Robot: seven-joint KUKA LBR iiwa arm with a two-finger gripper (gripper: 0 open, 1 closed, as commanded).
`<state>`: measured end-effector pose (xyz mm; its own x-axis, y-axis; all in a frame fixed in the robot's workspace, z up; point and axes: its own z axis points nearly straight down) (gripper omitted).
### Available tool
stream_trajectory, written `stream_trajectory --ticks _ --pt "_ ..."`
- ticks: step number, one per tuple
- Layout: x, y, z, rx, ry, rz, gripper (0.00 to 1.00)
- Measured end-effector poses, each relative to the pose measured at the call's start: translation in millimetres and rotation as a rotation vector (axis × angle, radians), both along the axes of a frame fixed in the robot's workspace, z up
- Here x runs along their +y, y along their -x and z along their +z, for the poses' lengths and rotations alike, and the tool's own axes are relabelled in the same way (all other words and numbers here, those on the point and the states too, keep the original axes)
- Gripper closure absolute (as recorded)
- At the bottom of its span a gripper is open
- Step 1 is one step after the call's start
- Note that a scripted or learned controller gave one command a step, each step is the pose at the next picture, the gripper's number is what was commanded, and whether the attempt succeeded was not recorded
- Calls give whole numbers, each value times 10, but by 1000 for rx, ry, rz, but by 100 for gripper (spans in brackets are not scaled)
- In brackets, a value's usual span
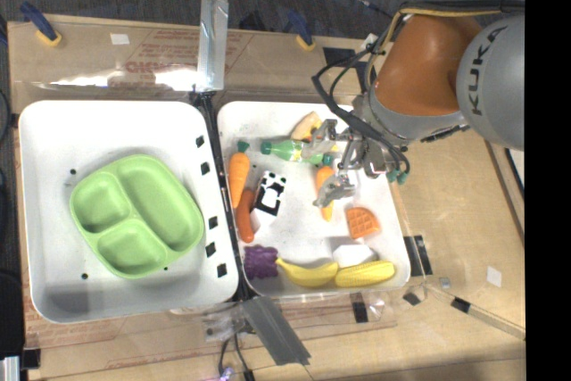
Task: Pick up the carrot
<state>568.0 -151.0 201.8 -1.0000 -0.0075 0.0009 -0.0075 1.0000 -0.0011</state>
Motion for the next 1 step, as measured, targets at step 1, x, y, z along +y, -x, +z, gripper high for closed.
stream_trajectory --ticks 1 --pt "-381 -242 -1099 -1 -1 -220 0"
